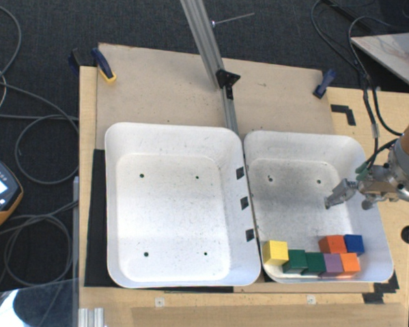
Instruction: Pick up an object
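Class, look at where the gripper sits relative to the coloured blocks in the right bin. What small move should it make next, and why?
Probably shift toward the near edge of the right bin. The gripper hangs over bare floor by the bin's right wall, while the blocks, blue and red-orange nearest it, cluster along the front edge, apart from it.

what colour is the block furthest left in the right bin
Yellow: the block sits at the left end of the cluster, seen in the camera view.
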You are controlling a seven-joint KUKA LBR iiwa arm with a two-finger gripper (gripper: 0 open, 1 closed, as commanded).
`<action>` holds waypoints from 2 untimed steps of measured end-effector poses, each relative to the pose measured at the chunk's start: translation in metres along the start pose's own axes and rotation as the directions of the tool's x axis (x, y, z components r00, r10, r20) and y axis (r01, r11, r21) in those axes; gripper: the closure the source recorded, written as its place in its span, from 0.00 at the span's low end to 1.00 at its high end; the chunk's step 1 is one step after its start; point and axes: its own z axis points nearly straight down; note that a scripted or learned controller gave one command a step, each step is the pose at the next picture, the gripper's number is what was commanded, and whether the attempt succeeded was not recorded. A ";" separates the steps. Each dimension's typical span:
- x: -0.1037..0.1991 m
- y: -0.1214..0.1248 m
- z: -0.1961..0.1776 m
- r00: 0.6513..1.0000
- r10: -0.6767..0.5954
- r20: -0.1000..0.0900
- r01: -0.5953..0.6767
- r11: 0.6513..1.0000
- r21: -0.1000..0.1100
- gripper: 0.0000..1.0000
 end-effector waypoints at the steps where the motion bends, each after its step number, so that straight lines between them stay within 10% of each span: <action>1: -0.004 -0.007 0.060 1.000 0.001 -0.001 -0.001 1.000 0.002 0.00; 2: 0.002 -0.002 0.119 1.000 -0.001 -0.001 0.001 1.000 0.001 0.00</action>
